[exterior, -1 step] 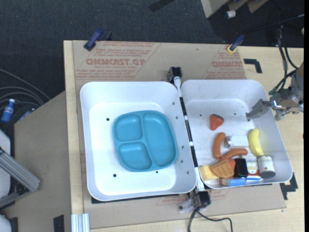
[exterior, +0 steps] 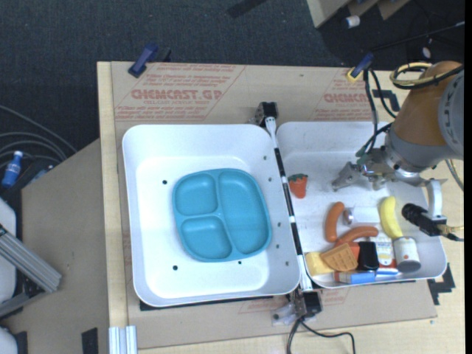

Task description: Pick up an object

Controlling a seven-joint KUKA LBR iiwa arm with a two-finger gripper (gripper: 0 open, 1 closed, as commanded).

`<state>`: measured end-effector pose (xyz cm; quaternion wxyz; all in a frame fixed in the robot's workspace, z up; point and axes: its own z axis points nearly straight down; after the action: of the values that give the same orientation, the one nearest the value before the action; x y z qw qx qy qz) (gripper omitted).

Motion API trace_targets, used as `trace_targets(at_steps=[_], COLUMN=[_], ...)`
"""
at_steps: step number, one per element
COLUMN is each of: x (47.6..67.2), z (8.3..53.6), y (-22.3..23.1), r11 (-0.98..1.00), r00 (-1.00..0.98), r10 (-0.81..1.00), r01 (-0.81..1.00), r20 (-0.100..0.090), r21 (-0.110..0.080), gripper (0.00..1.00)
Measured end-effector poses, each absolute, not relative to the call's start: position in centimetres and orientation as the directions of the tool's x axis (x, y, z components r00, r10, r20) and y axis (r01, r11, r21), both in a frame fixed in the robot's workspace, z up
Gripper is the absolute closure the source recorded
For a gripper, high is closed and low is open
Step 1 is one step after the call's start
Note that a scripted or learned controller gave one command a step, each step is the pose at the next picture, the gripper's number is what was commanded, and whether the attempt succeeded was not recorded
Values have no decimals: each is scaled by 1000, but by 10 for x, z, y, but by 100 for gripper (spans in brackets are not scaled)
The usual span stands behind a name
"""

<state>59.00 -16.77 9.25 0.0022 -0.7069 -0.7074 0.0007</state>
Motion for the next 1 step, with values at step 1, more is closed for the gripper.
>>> trace_targets(at_steps=[1], x=[667], z=[85], y=[-100], r11=[2], r00=[-2], r10=[1000], r01=[1000], r20=[2], r21=[1], gripper=[0])
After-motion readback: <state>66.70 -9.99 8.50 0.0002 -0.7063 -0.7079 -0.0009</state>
